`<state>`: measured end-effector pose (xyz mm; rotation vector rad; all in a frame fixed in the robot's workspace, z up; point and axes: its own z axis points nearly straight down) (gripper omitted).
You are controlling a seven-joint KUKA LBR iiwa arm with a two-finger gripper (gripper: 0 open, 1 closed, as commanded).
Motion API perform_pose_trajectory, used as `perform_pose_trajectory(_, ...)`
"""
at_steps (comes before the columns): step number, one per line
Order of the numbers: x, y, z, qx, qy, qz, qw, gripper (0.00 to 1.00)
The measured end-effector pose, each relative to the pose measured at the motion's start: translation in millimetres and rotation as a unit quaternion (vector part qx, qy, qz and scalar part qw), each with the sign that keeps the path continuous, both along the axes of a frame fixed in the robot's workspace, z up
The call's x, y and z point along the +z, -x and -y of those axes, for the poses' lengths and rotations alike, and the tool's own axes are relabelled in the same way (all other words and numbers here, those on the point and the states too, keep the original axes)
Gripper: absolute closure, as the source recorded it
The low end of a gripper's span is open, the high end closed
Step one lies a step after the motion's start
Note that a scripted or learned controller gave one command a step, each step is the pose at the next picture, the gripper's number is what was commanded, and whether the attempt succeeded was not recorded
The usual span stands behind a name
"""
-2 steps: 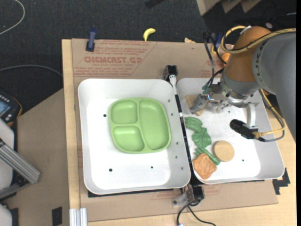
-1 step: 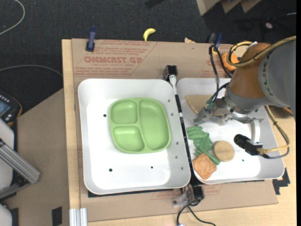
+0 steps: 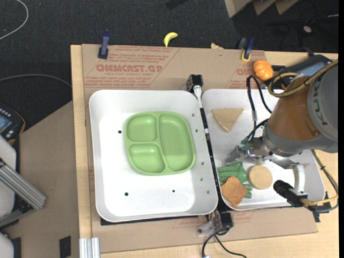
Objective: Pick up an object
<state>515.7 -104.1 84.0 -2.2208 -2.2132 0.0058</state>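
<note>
Round tan biscuit (image 3: 260,177) lies touching green leafy toy (image 3: 233,172) and orange piece (image 3: 234,190), beneath gripper (image 3: 240,153), finger state untellable.

Arm (image 3: 301,117) reaches from the right, claw (image 3: 240,153) lowered.

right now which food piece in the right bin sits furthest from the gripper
The pale wedge near the bin's far edge; the round cookie, orange piece and green piece cluster beside the gripper.

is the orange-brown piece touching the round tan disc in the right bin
Touching. The camera view shows the orange-brown piece pressed against the lower-left edge of the round tan disc, with no white bin floor between them.
</note>
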Motion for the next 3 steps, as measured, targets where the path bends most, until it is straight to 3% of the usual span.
perform_pose_trajectory(1, 11, -3, 0, 0.001, 0.001, 0.004, 1.0, 1.0)
perform_pose_trajectory(2, 106, -7, -44, 0.005, 0.0004, 0.009, 1.0, 1.0)
perform_pose_trajectory(3, 100, 32, -96, 0.004, -0.001, 0.001, 1.0, 1.0)
